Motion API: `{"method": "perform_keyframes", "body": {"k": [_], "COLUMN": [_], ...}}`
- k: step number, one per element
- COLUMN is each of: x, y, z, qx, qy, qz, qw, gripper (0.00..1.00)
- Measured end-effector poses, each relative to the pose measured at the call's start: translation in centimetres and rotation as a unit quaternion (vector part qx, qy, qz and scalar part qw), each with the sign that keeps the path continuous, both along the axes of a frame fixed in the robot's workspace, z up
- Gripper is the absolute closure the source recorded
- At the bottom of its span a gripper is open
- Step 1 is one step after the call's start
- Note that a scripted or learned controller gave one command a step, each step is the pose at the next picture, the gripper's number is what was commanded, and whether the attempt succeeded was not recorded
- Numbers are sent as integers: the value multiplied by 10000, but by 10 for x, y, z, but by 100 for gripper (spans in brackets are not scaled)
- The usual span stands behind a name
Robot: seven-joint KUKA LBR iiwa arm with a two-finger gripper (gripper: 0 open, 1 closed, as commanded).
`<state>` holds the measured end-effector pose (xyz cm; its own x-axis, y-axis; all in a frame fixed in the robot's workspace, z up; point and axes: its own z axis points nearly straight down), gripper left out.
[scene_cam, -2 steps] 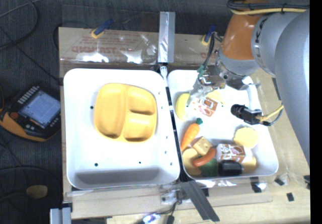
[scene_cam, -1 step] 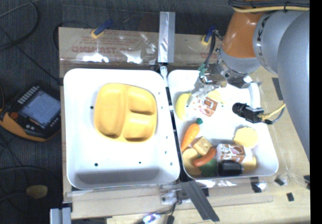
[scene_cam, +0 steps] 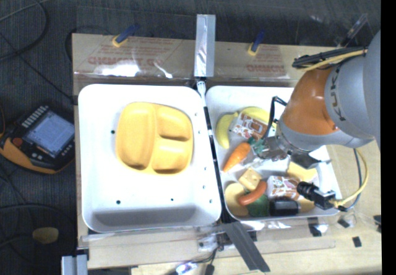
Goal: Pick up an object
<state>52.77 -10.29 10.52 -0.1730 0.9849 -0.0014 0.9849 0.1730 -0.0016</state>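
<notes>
Likely target: orange plastic carrot with green top (scene_cam: 237, 156), lying tilted in right white bin (scene_cam: 213, 120), upper-middle of the toy pile, tip pointing down-left toward the divider. Tool (scene_cam: 267, 148) low over the pile just right of the carrot, near touching. Cannot tell tool state; wrist and orange band of grey arm (scene_cam: 322, 110) cover it from above, nothing seen gripped.

Around carrot: printed snack packet (scene_cam: 251, 125) above, yellow banana-shaped toy (scene_cam: 224, 128) at upper left, tan bread-like piece (scene_cam: 250, 178) below, red sausage toy (scene_cam: 254, 193) and second printed packet (scene_cam: 284, 186) lower down, dark block (scene_cam: 283, 207) at bottom wall. All heaped loose, touching, hence slanted poses.

Left white bin (scene_cam: 99, 206) carries yellow three-compartment plastic tray (scene_cam: 154, 136), flat, mid-bin.

Right part of right bin hidden under arm; contents there unknown. Desk (scene_cam: 93, 57) back edge under glare from plastic sheet. Small items at pile bottom hard to identify.
</notes>
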Motion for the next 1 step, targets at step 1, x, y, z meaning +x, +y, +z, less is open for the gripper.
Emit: {"method": "perform_keyframes", "body": {"k": [1], "x": [45], "y": [67], "z": [95], "qx": [-7], "qy": [5], "qz": [-1086], "qw": [9941], "gripper": [100]}}
